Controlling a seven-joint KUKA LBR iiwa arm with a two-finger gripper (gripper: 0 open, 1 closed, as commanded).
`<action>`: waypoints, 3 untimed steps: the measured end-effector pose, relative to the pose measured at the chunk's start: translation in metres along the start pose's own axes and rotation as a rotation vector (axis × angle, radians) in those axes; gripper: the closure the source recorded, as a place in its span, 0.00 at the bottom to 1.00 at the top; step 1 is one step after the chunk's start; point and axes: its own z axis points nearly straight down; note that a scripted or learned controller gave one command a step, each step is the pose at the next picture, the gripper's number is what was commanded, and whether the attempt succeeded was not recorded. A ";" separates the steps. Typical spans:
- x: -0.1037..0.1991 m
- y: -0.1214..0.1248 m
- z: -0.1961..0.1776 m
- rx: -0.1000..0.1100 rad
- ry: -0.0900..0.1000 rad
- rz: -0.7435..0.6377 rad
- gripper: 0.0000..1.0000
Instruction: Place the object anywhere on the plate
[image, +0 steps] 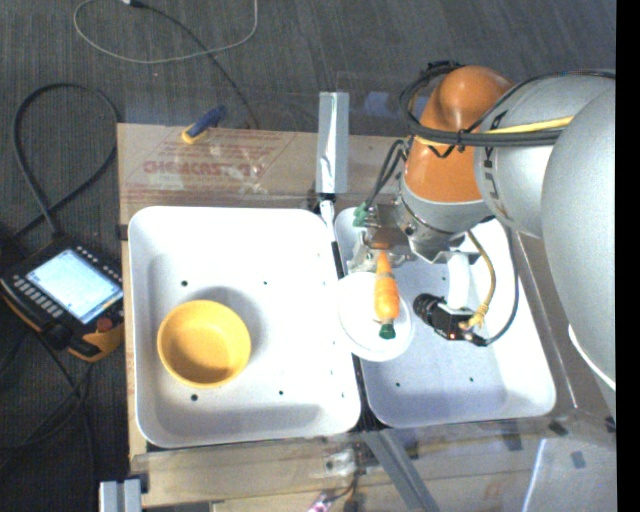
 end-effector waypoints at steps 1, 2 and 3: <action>0.089 -0.016 0.043 0.001 0.000 -0.094 1.00; 0.067 -0.041 0.043 0.001 0.001 -0.005 1.00; 0.189 -0.088 0.079 -0.003 0.001 -0.316 1.00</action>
